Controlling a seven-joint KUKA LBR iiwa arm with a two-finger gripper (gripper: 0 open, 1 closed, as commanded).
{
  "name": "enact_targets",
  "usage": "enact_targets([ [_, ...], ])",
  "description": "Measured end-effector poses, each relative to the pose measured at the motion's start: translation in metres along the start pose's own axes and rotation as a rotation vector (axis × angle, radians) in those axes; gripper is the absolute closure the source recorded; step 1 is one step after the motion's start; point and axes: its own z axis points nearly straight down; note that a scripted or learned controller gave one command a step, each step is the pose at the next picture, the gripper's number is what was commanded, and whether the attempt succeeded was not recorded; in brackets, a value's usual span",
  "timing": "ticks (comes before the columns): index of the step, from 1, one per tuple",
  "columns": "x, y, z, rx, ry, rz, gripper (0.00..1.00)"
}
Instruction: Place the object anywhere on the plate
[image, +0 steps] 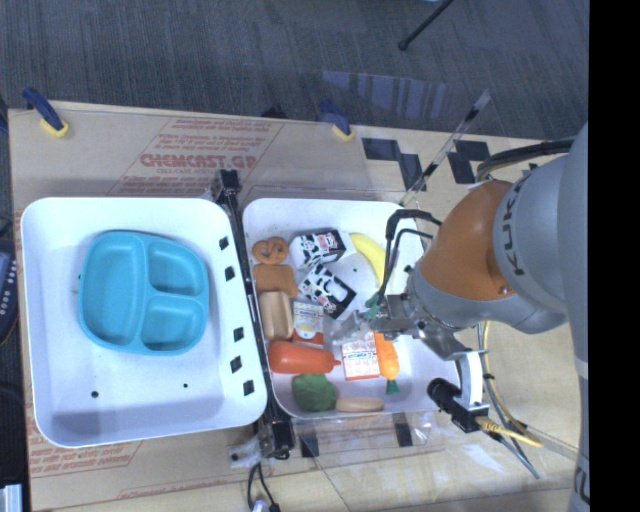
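Blue plate (145, 292): left bin (50, 400).
Gripper (385, 318): above right bin's (300, 212) toy food.
Fingers: state cannot be told.

1 fixed camera | above bench (90, 140) | slanted downward | both bins visible

Brown bench (330, 480); two white bins side by side: left bin (45, 300), right bin (300, 212).

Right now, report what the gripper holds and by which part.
Cannot be told. The gripper sits low over the right bin, by the carrot, but nothing shows between its fingers; the arm hides them.
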Motion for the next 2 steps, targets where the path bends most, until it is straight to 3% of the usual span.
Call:
enact_targets([
  [1, 0.0, 0.0, -0.0001, 0.0, 0.0, 0.0, 0.0],
  [2, 0.0003, 0.0015, -0.0099, -0.002, 0.0, -0.004, 1.0],
])
